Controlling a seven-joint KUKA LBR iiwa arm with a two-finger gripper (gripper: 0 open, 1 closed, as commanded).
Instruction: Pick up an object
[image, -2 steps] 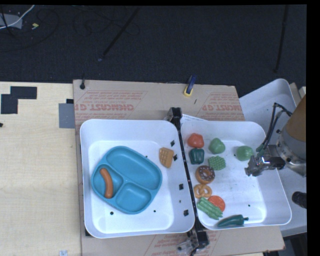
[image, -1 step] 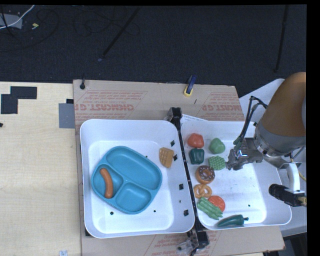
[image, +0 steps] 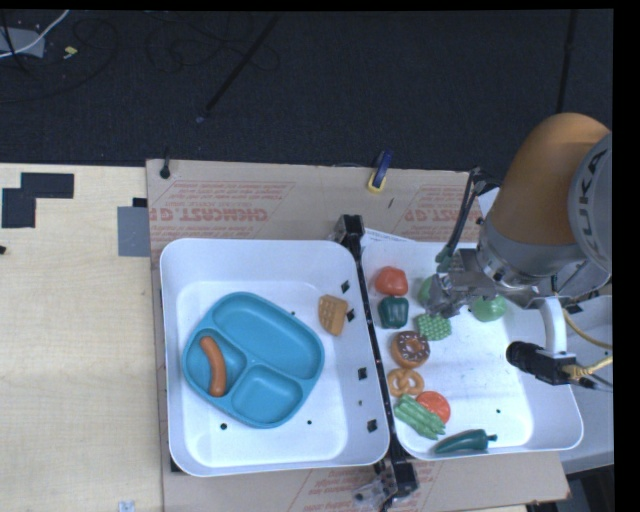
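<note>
we see the gripper (image: 447, 290) lowered into the right bin (image: 555, 425), near its upper middle, at the end of the grey arm (image: 545, 215) with its orange band. its dark fingers are packed among toy foods, and we cannot tell whether they are spread, pressed together or pinching anything.

nearest items: a pale green round piece (image: 430, 290) sits just left of the fingers, partly hidden by them. a green textured waffle-like square (image: 434, 326) lies just below the gripper. a lighter green rounded piece (image: 489, 309) lies to the right, under the wrist.

further out in the same bin: a red-orange tomato-like piece (image: 390, 281) and a dark green bell pepper (image: 393, 312) lie along the left wall. below them we note a chocolate donut (image: 410, 348) with sprinkles, a brown pretzel (image: 405, 381), a ridged green pod (image: 419, 417) touching a red round piece (image: 434, 405), and a dark green chili-shaped pepper (image: 462, 441) by the lower rim.

the left bin (image: 190, 440) holds a blue divided plate (image: 270, 345) with an orange sausage (image: 213, 365) in its left compartment. a tan wedge (image: 333, 314) lies just beside the plate's upper right edge.
</note>
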